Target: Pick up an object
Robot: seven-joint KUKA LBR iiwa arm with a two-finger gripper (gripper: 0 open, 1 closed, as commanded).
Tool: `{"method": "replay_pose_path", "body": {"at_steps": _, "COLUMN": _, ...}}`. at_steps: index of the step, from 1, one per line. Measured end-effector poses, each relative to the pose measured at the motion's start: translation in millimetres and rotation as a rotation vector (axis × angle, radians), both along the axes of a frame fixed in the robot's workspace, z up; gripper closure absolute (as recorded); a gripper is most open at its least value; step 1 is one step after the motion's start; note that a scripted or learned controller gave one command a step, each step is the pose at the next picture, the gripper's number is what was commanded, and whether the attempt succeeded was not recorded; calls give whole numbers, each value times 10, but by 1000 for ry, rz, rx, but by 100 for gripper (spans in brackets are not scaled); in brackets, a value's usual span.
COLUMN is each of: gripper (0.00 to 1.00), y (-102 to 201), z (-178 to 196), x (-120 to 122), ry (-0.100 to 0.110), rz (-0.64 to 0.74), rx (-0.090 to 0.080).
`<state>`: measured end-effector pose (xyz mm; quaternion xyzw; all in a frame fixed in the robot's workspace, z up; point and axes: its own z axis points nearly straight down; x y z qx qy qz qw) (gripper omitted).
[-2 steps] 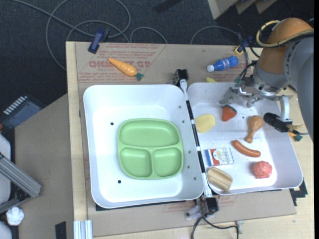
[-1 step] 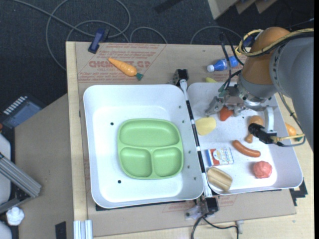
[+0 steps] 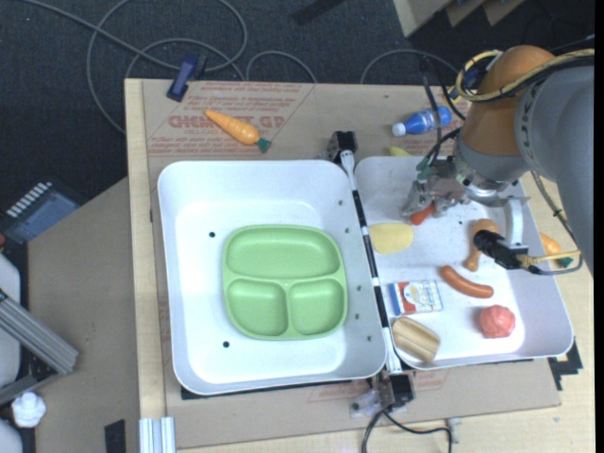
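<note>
A dark carpeted floor (image 3: 85, 26) surrounds a bench topped with printed brown cardboard (image 3: 236, 111). Thin cables (image 3: 142, 36) loop across the carpet (one ends at a blue connector (image 3: 185, 75) on the cardboard's edge). A pale panel (image 3: 57, 281) lies at left, beside a grey metal rail (image 3: 38, 333). Light is even and diffuse.

Grey arm (image 3: 566, 111) with orange band, yellow-black cables trailing.

Cardboard-topped bench (image 3: 283, 102) with two white bins (image 3: 189, 253), a toy carrot (image 3: 236, 127) and bottle (image 3: 422, 122).
</note>
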<state>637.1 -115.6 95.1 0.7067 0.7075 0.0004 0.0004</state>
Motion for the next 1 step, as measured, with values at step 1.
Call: {"method": "replay_pose_path", "body": {"at_steps": 1, "gripper": 100, "y": 636, "z": 913, "x": -176, "ry": -3, "rz": 1, "rx": 1}}
